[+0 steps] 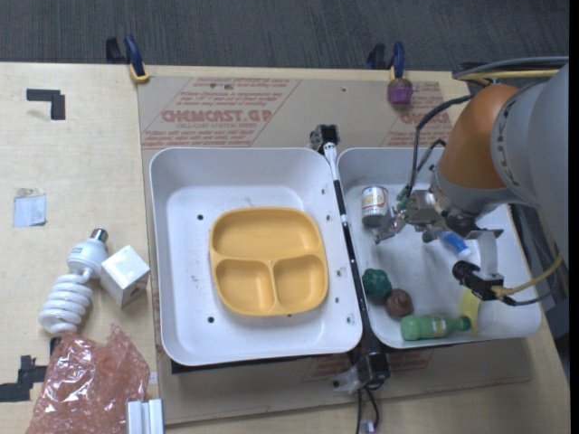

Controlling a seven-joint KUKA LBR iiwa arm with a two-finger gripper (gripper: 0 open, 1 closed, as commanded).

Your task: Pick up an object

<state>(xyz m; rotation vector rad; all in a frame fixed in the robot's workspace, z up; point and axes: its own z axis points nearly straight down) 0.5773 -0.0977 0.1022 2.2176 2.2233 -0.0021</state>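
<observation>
My gripper [393,223] is low inside the right bin [516,242], in its upper-left part. A small silver can [373,204] stands just to its left, close to the tip. Touch cannot be judged from here. Nearer the front of the same bin lie a dark green lump [377,284], a brown ball [399,303] and a green bottle [432,325] on its side. A blue item [455,242] peeks out under the wrist, and a yellow piece [468,309] lies by the bottle's cap.
The left bin [181,242] holds a yellow divided plate [269,260]. Outside on the bench are a spiral light bulb [72,289], a white cube [125,274] and crumpled pink plastic [86,387]. The arm's cables [507,292] hang over the right bin's right side.
</observation>
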